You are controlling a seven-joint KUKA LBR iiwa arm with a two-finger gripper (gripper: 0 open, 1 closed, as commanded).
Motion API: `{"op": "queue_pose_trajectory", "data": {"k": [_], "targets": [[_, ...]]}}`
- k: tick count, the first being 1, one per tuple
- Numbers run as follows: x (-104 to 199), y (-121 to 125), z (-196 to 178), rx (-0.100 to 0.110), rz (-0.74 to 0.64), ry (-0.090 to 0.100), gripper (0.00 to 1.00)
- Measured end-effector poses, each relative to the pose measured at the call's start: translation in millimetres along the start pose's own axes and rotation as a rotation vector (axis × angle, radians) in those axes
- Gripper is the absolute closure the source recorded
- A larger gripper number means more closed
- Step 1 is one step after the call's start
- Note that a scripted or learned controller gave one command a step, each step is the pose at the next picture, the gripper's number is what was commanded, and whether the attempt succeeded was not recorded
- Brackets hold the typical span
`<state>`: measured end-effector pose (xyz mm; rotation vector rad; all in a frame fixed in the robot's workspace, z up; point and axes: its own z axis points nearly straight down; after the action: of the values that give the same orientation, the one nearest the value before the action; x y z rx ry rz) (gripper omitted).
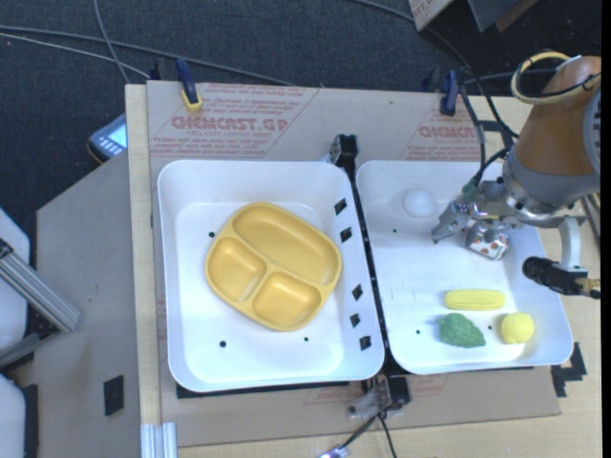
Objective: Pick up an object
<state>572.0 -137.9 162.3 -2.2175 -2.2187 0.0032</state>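
Grey gripper (474, 227) seems closed on small patterned object (489, 246); fingers unclear.

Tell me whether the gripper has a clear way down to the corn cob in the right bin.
Probably yes. The corn cob lies apart from its neighbours, nothing covers it, and the gripper hovers just above it in view.

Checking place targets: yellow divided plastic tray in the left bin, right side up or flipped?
Right side up. The yellow divided plastic tray lies flat on the floor of the left white bin, its three hollow compartments facing the camera, nothing in them.
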Motion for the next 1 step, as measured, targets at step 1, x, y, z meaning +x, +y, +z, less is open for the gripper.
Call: {"op": "queue_pose_trajectory", "data": {"k": [1], "targets": [[9.8, -2.9, 57.8, 0.003, 0.0, 0.001, 0.0]]}}
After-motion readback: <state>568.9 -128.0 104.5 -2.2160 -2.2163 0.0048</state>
